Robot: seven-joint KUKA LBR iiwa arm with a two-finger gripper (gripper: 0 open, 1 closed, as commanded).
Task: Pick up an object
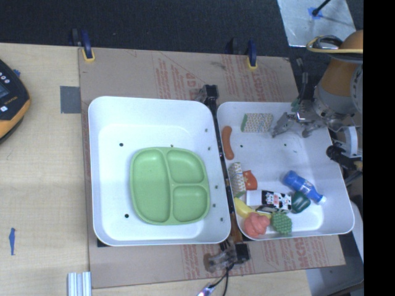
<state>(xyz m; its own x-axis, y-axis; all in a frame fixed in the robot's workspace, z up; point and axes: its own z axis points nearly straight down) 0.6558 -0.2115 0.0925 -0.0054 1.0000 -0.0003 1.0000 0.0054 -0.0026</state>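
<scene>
In the right bin [321, 159], the objects to pick from lie mostly along its left wall and near corner. A slim orange-brown sausage shape [227, 142] lies lengthwise beside the left wall, toward the far end. Nearer along that same wall sits a pale ribbed cylinder [237, 177], with a small red-orange piece [249, 180] touching its right side. Just beyond these toward the near edge is a small black-and-white carton [275, 199], and a yellow banana-like piece [243, 207] curves at the wall beside it. In the near corner rest a pink-red rounded object [257, 225] and, touching its right side, a knobbly green object [282, 222]. To the right of the carton lies a blue bottle [302, 185], tilted diagonally, with a dark green piece [300, 203] just beside its lower end. Apart from this cluster, near the far wall, a flat speckled greenish packet [257, 123] lies by itself.

The gripper [297, 123] hangs over the far right part of this bin, just right of the packet, its metal fingers spread apart with nothing visible between them. Above it rises the grey arm with its orange band [338, 74], coming in from the right.

The left bin [105, 165] holds a light green divided plate [169, 185] with three compartments, lying flat near the middle. Both bins sit side by side, touching, on a brown cardboard sheet [154, 73] clamped to the wooden bench [37, 184] at its far edge. A yellow-and-black device [11, 103] rests at the bench's left edge.
</scene>
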